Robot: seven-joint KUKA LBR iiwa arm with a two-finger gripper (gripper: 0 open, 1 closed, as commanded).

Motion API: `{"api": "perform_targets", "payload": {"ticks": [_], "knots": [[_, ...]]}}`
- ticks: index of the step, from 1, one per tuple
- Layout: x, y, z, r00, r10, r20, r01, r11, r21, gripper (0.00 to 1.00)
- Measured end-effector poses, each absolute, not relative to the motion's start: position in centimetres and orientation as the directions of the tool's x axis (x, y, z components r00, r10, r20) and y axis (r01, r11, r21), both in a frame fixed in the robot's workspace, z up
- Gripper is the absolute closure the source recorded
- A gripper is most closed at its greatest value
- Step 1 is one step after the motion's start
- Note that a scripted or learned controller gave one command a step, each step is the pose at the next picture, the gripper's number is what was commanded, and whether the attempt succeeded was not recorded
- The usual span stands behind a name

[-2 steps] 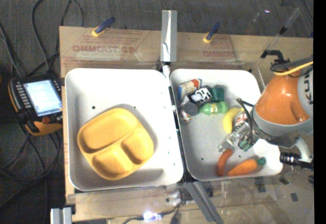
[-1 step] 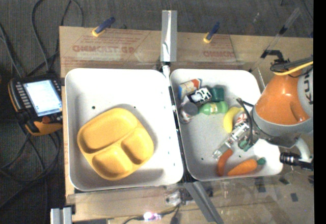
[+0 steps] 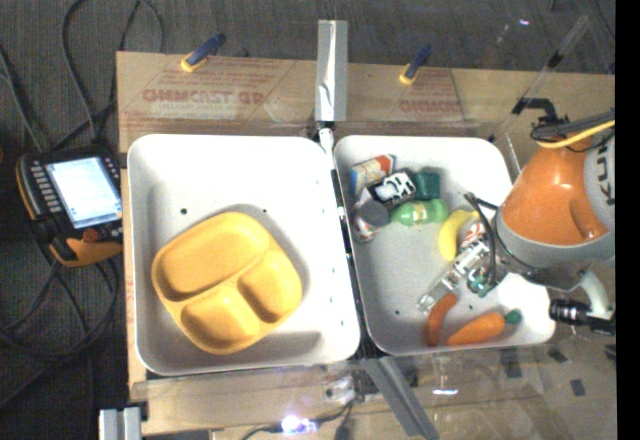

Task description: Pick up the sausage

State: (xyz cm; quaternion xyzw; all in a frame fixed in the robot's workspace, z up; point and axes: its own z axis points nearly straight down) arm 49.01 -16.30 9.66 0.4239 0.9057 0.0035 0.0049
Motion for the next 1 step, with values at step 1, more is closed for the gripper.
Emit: {"api": "perform_targets", "payload": {"ticks": [1], "knots": [[48.83,-17.45,8.85,-0.769,0.639,-0.006,0.639,0.769,0.006,0.0]]}}
